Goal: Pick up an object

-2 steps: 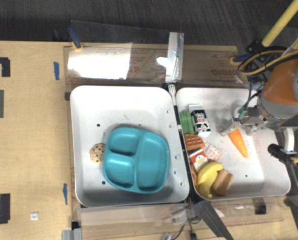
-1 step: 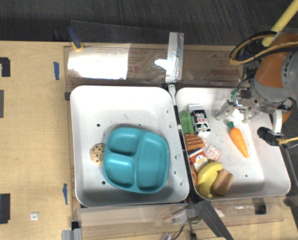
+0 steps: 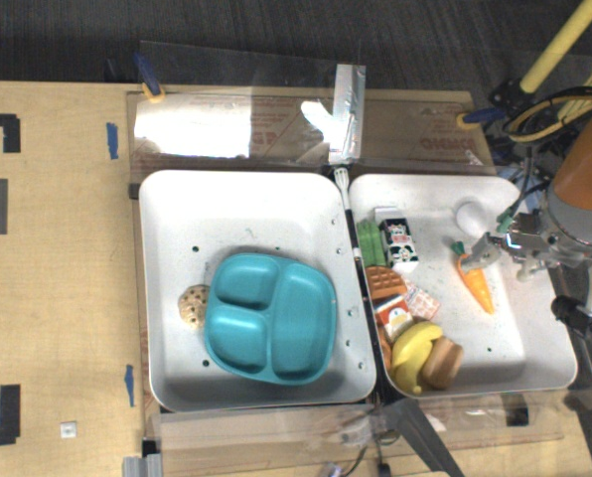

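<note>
Right bin (image 3: 534,361): pincer (image 3: 475,256) over carrot (image 3: 477,286)

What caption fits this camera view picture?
Gripper beside a toy carrot in the right bin; teal plate in the left.

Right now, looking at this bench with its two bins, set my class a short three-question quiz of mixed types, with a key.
1. True or false: the teal divided plastic plate lies in the right white bin.
2. Which lies nearest the gripper? A) round speckled cookie B) orange toy carrot C) yellow toy banana
3. Fill in: the cookie touches the plate's ____ edge in the camera view.

Key: 1 false, it lies in the left white bin; 2 B; 3 left.
</note>
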